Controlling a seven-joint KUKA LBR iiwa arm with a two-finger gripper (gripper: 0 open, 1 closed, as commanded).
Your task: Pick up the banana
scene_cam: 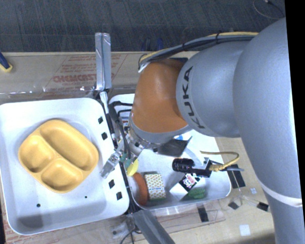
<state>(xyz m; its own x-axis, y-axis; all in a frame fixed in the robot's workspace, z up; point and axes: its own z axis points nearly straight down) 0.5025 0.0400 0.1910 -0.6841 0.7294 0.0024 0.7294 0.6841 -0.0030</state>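
A small patch of yellow, which looks like the banana (pixel 132 167), shows in the right bin's left edge, just under the wrist. The rest of it is hidden by the arm. My gripper (pixel 115 161) hangs low over the divider between the two bins, right beside that yellow patch. Whether the banana is in its grasp cannot be made out. The big grey arm with its orange band (pixel 158 99) covers most of the right bin (pixel 222 195).
The left bin (pixel 17 210) holds a yellow divided plate (pixel 58 153). Along the right bin's near side lie a brown-orange object (pixel 138 185), a small patterned box (pixel 155 186), a white-and-black packet (pixel 188 182) and a green item (pixel 195 193).
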